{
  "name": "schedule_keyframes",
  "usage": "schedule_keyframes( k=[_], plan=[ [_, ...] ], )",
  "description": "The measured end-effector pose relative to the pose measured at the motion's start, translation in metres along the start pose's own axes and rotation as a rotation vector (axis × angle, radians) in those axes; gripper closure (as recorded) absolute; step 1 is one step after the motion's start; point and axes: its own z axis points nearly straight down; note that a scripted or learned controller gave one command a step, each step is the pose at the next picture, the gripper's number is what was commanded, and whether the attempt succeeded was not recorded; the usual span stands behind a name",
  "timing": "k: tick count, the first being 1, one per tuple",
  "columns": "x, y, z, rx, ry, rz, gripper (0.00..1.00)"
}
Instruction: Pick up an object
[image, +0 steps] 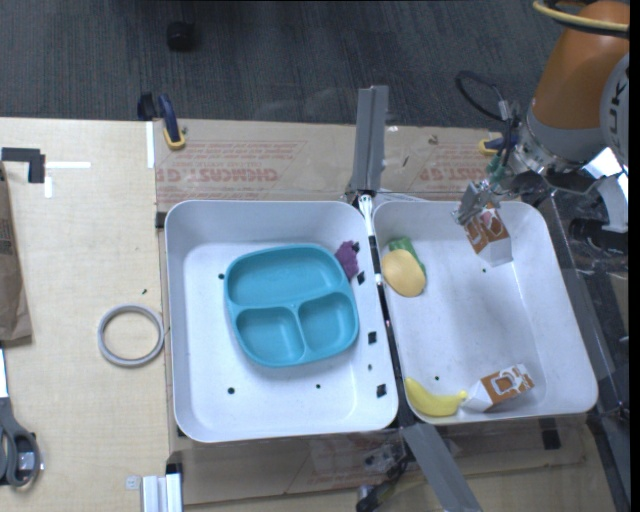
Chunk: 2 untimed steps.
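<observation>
We see gripper (484, 205) clamped on a carton (489, 234), lemon (403, 272) to its left, second carton (506, 386) well below

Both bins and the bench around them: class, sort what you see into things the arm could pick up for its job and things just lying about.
Part of the job:
small carton at the gripper
second carton
banana
yellow-green fruit
purple piece
blue divided tray

Just lying about:
tape ring
scissors
blue clamp
</observation>
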Motion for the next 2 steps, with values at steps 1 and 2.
schedule_keyframes(
  k=[1, 2],
  plan=[
    [0.013, -0.018, 0.083, 0.003, 0.002, 0.004, 1.00],
    [0.048, 0.022, 0.034, 0.002, 0.000, 0.122, 1.00]
  ],
)
